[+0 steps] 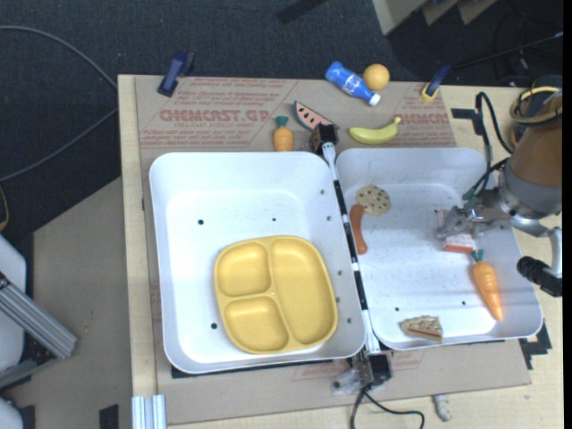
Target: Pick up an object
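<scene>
a bench seen from above at a slant, carrying two shallow white bins side by side on a sheet of brown cardboard (pixel 223 105). red print on the cardboard reads "chemcast gp" on the left; a second, partly covered line of the same print runs on the right.

the left bin (pixel 179 186) holds a yellow divided plate (pixel 273 291) with three compartments, lying toward the near edge. bare white floor runs along the bin's far side and left side.

the right bin (pixel 402 172) holds five small things: a cookie (pixel 374 199) near the far left corner, a reddish sausage (pixel 358 227) just beside the wall shared with the left bin, a toast slice (pixel 421 328) close to the near rim, a carrot (pixel 487 288) by the right rim, and a small red and white item (pixel 458 245) under the gripper, too small to name. the middle of this bin's floor lies open.

the arm reaches in from the right. the gripper (pixel 460 222) sits low over the right side of the right bin, just above the red and white item. whether it is open or closed, or has hold of anything, cannot be told.

beyond the bins, on the cardboard, lie a banana (pixel 374 132), a watermelon slice (pixel 309 114), a small orange carrot toy (pixel 283 138), a blue bottle (pixel 350 82) and an orange ball (pixel 376 76). blue clamps (pixel 174 73) grip the board's far edge.
</scene>
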